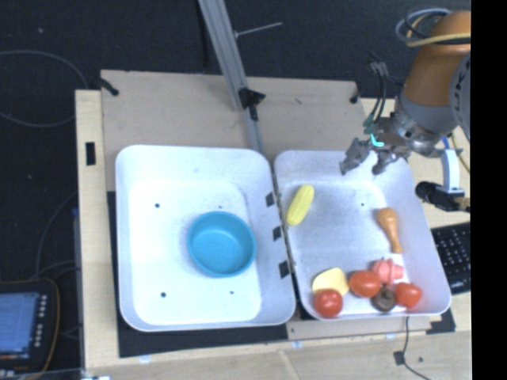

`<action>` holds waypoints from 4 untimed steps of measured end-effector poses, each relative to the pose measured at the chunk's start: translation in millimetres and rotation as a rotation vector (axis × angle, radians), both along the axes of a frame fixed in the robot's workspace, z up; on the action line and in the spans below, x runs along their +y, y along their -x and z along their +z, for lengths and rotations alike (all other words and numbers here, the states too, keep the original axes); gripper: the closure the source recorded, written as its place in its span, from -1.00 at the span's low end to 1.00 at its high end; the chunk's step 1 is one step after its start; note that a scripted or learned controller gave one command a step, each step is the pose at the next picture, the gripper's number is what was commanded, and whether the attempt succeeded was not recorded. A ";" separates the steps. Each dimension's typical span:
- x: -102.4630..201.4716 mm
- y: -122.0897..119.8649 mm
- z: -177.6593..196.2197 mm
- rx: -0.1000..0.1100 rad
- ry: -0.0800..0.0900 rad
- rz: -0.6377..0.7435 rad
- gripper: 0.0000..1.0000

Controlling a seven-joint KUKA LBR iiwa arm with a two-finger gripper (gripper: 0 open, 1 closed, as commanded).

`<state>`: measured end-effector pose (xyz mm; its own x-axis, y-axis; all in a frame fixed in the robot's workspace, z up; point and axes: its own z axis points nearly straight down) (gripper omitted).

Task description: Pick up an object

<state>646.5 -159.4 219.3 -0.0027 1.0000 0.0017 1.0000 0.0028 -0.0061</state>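
White right bin (348, 182) under gripper (369, 162), fingers spread, nothing held; corn (299, 205) below-left; no readable writing; tan bench (174, 109).

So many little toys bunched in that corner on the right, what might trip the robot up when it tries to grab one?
The gripper sits over the right bin, fingers spread, holding nothing. The red tomato, yellow piece and neighbours crowd against the near wall, so the fingers may pinch two or strike the rim. The corn cob lies alone but might roll away.
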 end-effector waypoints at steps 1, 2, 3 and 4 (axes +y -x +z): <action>-0.1 -1.9 5.3 -0.009 0.001 0.001 -1.00; 4.7 6.5 -51.9 -0.001 0.004 -0.003 -1.00; -4.8 3.6 -111.6 -0.002 0.005 -0.007 -1.00; -6.7 3.1 -116.6 -0.004 0.004 -0.010 -1.00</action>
